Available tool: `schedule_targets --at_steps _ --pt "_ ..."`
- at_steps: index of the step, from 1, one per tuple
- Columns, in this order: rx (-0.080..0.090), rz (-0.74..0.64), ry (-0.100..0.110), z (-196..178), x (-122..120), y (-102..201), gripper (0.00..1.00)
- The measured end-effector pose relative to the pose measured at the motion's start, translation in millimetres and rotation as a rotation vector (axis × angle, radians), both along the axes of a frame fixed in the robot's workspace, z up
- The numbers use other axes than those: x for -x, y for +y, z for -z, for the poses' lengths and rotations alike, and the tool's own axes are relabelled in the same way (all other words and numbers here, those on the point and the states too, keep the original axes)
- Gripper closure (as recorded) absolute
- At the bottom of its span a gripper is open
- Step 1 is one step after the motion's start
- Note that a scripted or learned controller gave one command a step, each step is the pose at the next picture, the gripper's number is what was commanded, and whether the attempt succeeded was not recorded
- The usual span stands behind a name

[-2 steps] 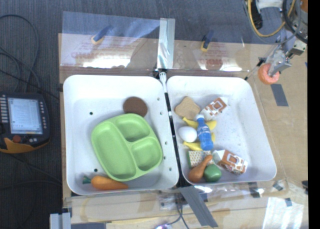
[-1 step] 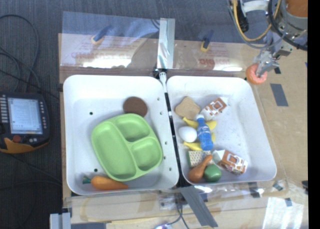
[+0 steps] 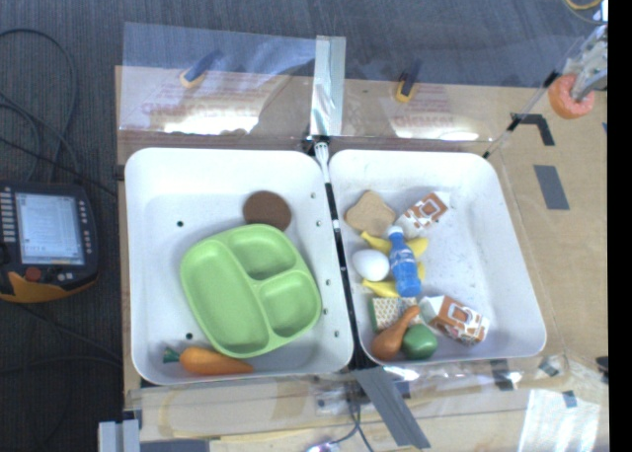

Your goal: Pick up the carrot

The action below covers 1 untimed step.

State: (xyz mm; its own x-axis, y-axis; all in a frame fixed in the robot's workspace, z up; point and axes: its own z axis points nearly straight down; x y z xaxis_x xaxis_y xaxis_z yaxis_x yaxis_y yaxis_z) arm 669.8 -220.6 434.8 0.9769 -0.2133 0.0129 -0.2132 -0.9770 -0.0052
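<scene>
Where the left shallow white plastic bin (image 3: 148,243) comes nearest the camera, at about seven o'clock in the view, the small orange toy carrot (image 3: 211,362) with its green stub lies flat on the bin floor, pointing toward three o'clock and just beside the near rim of the lime-green three-compartment plastic tray (image 3: 252,287). That tray sits tilted across the bin's middle, and beyond it, toward twelve o'clock, a round brown cookie-like disc (image 3: 267,209) rests near the tray's far edge. Across the divider, the right shallow white plastic bin (image 3: 513,292) holds a crowd of toy foods: at its near edge a brown drumstick (image 3: 393,334) touches a round green fruit (image 3: 420,341), with a small orange-and-white carton (image 3: 459,321) just beside them at three o'clock. Farther in, a blue plastic bottle with a white cap (image 3: 404,263) lies over yellow banana pieces (image 3: 393,244), a white egg (image 3: 371,264) sits at its nine o'clock side, and a tan slice of toast (image 3: 370,211) and a second orange-and-white carton (image 3: 427,211) lie beyond. Far off at two o'clock, well apart from both bins, the robot's pale gripper with an orange part (image 3: 578,85) shows at the frame edge; I cannot tell how it is set. At nine o'clock, off the bench, a black handheld control pendant with a lit screen (image 3: 45,238) rests on the floor.
</scene>
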Motion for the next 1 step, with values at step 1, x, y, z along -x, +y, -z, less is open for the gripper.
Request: schedule_targets --at_steps 1 --pt "-0.011 -0.007 0.002 -2.8 -2.8 6.1 1.00"
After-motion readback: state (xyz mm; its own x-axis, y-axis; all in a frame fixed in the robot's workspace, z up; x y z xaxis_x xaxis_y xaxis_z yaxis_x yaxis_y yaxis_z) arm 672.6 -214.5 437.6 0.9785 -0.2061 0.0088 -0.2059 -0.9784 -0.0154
